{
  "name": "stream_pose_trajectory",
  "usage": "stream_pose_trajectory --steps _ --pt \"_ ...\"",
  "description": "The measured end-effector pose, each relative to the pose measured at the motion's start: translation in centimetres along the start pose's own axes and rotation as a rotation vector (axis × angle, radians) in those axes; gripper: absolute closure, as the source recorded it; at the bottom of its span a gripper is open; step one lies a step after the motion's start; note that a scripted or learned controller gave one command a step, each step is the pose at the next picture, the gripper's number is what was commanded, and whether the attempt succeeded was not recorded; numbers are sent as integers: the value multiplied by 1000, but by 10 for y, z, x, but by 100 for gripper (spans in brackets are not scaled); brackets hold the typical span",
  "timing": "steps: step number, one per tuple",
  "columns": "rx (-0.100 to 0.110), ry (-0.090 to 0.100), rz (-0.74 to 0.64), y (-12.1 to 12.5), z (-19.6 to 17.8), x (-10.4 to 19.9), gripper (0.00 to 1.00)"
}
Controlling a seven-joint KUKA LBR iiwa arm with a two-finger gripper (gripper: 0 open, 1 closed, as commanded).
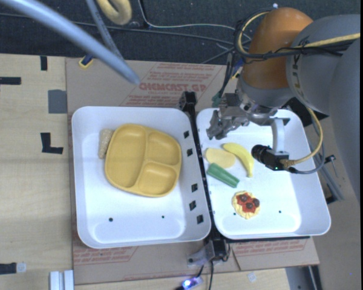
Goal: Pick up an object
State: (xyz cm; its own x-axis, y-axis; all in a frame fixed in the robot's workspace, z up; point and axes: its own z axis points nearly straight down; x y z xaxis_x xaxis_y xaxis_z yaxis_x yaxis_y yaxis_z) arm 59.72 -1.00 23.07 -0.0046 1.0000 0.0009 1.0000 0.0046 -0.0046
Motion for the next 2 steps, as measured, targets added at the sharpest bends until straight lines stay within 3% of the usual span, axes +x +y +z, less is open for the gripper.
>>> stream_pose_trajectory --steps 2 --pt "-1 1 -2 -53 4 101 100"
